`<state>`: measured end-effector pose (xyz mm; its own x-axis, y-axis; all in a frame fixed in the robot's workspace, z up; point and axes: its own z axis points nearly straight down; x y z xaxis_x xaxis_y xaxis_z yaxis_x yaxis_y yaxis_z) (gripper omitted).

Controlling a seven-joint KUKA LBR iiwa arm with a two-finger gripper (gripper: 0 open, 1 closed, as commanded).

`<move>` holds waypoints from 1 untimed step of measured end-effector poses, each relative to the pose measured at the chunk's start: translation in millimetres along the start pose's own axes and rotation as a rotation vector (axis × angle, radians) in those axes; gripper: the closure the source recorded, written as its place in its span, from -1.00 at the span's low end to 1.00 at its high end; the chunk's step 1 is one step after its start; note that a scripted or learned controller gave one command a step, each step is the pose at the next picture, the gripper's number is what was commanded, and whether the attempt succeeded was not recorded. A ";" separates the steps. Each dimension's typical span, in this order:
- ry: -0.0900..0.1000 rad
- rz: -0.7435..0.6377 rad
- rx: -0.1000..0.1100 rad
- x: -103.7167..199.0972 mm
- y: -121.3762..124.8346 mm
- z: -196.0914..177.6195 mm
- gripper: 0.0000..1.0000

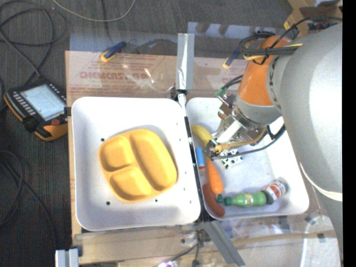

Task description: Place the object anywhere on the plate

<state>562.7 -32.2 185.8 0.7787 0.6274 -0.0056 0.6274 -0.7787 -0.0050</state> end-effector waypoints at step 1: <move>0.000 -0.028 -0.002 52.5 -6.8 4.8 1.00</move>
